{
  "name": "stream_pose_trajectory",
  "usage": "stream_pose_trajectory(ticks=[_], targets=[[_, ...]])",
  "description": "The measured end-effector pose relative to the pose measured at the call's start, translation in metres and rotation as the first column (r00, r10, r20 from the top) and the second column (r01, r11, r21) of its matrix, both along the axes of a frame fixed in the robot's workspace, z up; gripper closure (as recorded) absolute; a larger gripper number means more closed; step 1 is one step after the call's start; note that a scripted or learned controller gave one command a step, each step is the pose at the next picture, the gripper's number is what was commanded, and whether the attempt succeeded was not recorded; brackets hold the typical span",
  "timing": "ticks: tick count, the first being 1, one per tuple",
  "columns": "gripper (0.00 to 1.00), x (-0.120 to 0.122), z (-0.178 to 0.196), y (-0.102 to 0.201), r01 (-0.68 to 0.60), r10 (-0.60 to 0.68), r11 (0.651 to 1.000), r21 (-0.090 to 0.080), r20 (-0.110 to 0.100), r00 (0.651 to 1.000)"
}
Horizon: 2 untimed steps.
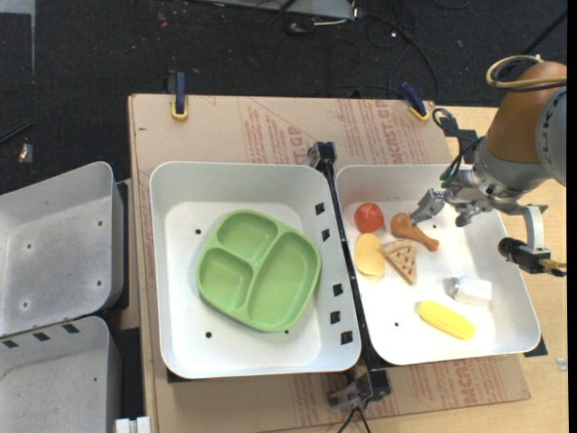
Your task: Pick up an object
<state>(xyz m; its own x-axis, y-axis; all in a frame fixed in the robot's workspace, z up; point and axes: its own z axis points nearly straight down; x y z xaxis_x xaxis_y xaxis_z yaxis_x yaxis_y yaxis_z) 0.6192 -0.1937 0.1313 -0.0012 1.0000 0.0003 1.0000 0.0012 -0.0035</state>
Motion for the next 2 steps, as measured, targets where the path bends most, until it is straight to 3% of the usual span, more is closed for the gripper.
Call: stream_pose_trajectory(ticks=[1, 2], targets=[[0.0, 0.001, -0.039, 0.0, 0.002, -0.002, 1.0, -0.003, 0.007, 1.0], [1.0, 0.001, -0.028, 0.0, 0.001, -0.001, 1.0, -0.002, 0.007, 1.0]])
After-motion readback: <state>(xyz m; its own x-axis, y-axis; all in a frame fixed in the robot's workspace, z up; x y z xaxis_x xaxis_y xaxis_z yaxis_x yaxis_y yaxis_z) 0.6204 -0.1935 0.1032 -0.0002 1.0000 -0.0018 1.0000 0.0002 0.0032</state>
